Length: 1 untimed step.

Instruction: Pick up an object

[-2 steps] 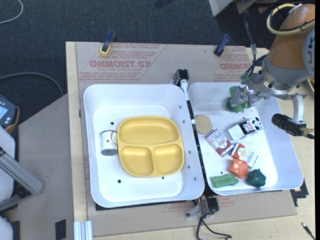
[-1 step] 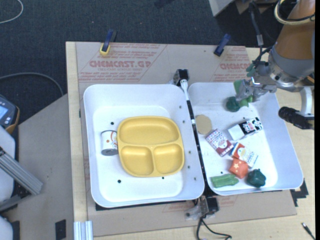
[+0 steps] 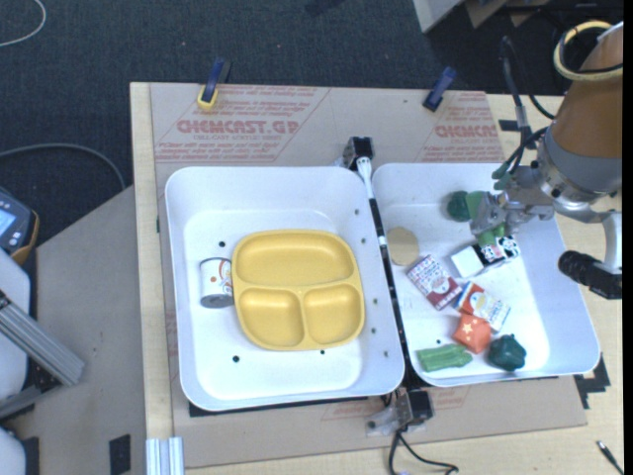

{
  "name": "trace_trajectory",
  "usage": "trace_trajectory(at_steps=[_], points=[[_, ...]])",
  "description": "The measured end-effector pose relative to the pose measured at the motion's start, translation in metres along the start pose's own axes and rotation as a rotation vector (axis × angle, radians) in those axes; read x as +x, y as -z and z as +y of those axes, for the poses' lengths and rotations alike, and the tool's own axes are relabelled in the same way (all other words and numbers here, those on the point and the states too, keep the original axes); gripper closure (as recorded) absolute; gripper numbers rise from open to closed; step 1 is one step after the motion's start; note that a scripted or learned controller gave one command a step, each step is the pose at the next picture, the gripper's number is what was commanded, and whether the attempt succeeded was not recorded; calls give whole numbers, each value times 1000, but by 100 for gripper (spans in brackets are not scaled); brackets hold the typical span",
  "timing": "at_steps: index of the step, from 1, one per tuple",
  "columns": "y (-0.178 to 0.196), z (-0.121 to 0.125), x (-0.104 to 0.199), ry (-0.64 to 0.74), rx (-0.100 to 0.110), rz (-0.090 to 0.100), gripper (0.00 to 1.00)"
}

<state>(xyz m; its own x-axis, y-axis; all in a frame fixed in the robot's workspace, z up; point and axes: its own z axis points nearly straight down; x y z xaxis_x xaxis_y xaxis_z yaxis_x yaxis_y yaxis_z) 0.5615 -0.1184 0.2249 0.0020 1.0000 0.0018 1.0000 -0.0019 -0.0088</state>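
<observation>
Green block [image 3: 443, 357] beside right bin's [image 3: 569, 359] near rim

A single fixed camera looks down at a slant from above the front of the brown board-covered bench [image 3: 297, 117], far enough back to frame both shallow white plastic bins, the left [image 3: 188, 265] and the right [image 3: 564, 334], with dark floor beyond. The grey, orange-banded arm [image 3: 593, 117] enters at the frame's right edge.

Glossy yellow plastic tray [image 3: 295, 287] sits in a smooth white plastic bin [image 3: 188, 216]; beneath, a matt brown cardboard-like surface [image 3: 297, 127] with red print.
</observation>
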Motion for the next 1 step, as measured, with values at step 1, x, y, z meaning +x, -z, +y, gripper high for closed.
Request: trace_trajectory(at_steps=[1], points=[[8, -45, 25, 3, -1, 1, 100]])
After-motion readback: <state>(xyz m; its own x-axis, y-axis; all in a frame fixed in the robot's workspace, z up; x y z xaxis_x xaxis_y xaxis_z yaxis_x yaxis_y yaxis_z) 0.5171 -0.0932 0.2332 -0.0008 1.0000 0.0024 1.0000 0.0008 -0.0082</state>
